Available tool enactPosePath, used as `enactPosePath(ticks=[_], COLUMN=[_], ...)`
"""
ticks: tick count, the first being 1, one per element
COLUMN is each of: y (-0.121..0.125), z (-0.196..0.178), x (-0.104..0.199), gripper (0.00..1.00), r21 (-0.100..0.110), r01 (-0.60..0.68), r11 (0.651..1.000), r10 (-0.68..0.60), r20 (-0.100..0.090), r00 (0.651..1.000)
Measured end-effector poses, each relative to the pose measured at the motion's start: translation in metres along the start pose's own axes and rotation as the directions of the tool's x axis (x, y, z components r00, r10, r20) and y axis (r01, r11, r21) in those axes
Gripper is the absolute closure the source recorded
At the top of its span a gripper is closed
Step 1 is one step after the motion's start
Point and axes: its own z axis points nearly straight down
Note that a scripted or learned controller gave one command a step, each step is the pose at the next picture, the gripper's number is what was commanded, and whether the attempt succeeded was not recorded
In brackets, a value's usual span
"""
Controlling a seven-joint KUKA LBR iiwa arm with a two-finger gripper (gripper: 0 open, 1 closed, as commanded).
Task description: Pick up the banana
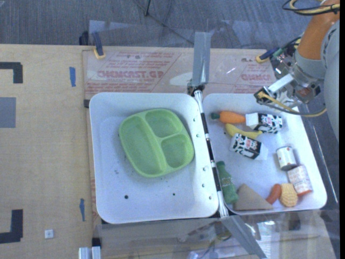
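The banana (240, 130) is small and yellow. It lies in the far left part of the right bin (318, 172), between an orange carrot (232, 116) and a cow-patterned carton (247, 145). My gripper (295, 93) hangs over the bin's far right corner, well to the right of the banana and beyond it, with nothing seen in it. The grey arm with its orange band rises behind it at the top right.
The right bin also holds a second cow-patterned carton (268, 122), a tin can (285, 157), a small jar (299, 179), a green bottle (226, 182), a brown wedge (251, 198) and a waffle-like piece (289, 195). A green divided plate (156, 142) lies in the left bin (108, 198).
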Motion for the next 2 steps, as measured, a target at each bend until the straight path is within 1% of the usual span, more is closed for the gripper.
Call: enactPosePath(ticks=[1, 2], y=[-0.107, -0.214], z=[-0.006, -0.005], x=[0.031, 0.012], gripper=[1.0, 1.0], r21=[0.006, 0.005], r01=[0.09, 0.153], r11=[0.996, 0.988], r10=[-0.09, -0.153], r20=[0.002, 0.001], r00=[0.996, 0.988])
